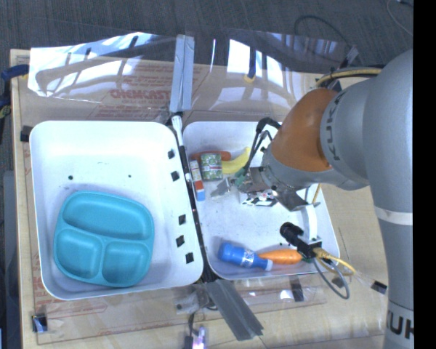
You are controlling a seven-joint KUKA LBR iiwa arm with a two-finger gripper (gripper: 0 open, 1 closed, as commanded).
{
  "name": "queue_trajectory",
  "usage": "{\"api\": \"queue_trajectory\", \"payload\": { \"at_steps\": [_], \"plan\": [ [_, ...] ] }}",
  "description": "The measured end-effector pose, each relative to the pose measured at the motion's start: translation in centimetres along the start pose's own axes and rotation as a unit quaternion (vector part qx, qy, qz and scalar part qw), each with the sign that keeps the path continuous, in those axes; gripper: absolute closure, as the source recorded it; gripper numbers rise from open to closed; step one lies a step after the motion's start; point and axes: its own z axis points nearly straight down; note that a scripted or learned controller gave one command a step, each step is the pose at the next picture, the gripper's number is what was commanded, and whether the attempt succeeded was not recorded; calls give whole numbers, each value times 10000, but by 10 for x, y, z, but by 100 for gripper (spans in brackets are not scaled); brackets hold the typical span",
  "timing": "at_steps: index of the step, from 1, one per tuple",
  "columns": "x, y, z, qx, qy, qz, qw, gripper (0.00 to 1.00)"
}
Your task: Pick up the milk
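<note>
**While the arm hangs over the milk, the job is not done yet**

If you start at the left, the left bin [40,133] has a blue plate [102,238] lying flat in it, with three little sections. It is not part of this job.

The right bin [232,227] is where it all happens. Near its top left corner there is a small can [211,166] with a green label, and a yellow banana [237,162] lies just beside it. Down near the front edge lies a blue bottle [243,256], with an orange carrot [282,255] touching its right end.

The milk [259,200] is in the middle of the right bin. I think it is the small thing with black and white patches, like a cow. Only a bit of it peeks out, so I cannot say if it stands up or lies down. It looks like it is resting on the bin floor.

The gripper [248,184] is right above the milk, very close to it or touching. The thick part of the arm [349,137] hides most of it, so I cannot tell how wide the gripper is open, or if it has hold of anything.

So the arm has reached the right spot. The grab and the lift are left to do, as far as I can see.
</note>
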Motion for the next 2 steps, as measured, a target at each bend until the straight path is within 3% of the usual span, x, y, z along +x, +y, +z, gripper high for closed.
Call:
{"api": "queue_trajectory", "payload": {
  "at_steps": [1,2],
  "plan": [
    [-59,24,7,156,36,17,9999,0],
    [-66,19,16,125,18,-762,9970,0]
  ]
}}
